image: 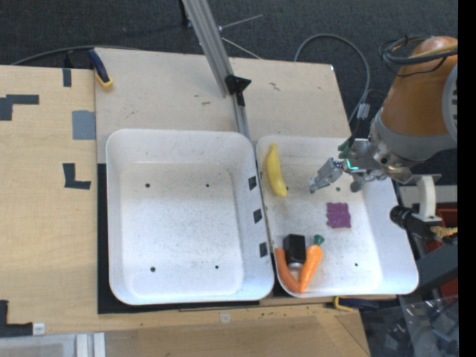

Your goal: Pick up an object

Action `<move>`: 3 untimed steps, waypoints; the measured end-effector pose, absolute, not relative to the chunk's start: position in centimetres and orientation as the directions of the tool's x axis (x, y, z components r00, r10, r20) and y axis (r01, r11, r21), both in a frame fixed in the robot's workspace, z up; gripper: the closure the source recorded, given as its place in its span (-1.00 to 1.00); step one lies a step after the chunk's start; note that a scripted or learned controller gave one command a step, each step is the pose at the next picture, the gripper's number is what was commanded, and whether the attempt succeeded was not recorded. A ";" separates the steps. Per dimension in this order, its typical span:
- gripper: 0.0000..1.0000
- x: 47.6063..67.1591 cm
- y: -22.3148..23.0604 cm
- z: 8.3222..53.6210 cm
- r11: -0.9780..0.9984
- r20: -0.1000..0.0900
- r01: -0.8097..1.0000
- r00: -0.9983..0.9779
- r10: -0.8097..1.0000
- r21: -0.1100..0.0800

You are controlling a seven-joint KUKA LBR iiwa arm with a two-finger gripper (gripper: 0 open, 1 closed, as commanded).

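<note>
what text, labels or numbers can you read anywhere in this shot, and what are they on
None: no word, brand, number or sign is readable in this view.
The grey tape patches on the wooden board carry no writing.
The banana, the purple piece, the carrots and the small black object show no labels.
Any marking on the arm near the gripper is too small and blurred to tell.

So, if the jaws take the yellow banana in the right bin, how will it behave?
The banana looks like smooth plastic, so it may slip. Its curved, rounded body would probably rock or turn if pushed. It lies close to the bin wall, leaving little room on that side.
</note>
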State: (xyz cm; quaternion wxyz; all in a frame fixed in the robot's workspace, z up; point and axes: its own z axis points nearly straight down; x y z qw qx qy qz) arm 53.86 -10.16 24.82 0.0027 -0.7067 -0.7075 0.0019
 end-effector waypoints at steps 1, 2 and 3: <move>-1.00 53.9 -10.2 25.1 0.002 0.000 1.000 -0.002 1.000 -0.002; -1.00 53.0 -10.6 19.2 0.000 0.000 1.000 0.000 1.000 -0.008; -1.00 53.6 -9.9 14.0 0.002 0.001 1.000 -0.002 1.000 -0.008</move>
